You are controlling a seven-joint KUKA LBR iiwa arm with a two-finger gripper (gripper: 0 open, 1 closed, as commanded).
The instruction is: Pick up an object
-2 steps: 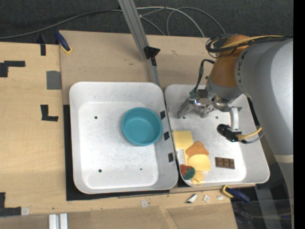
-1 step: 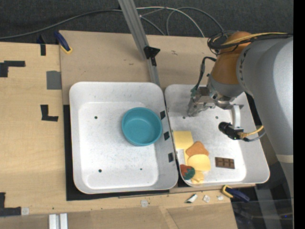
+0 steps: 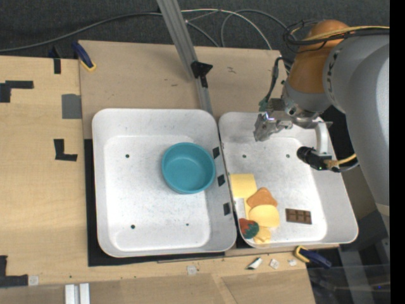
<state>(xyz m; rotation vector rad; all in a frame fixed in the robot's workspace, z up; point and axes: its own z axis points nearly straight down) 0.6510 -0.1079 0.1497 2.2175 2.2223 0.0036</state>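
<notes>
My gripper (image 3: 264, 130) hangs over the far part of the right bin (image 3: 329, 227), above bare white floor and with nothing seen between its fingers. Toward that bin's near left corner lies a cluster: a pale yellow block (image 3: 242, 183), an orange piece (image 3: 261, 198), a yellow piece (image 3: 266, 216) and a small red and green item (image 3: 249, 227). A brown chocolate-like bar (image 3: 298, 216) lies to their right. The gripper is well behind all of these. A blue bowl (image 3: 188, 168) sits upright in the left bin (image 3: 120, 170).
A slanted grey metal post (image 3: 183, 40) rises behind the bins. Cables (image 3: 240, 21) run across the dark floor at the back. A black connector (image 3: 313, 157) with a yellow cable juts over the right bin. Small clips (image 3: 310, 256) lie by the front edge.
</notes>
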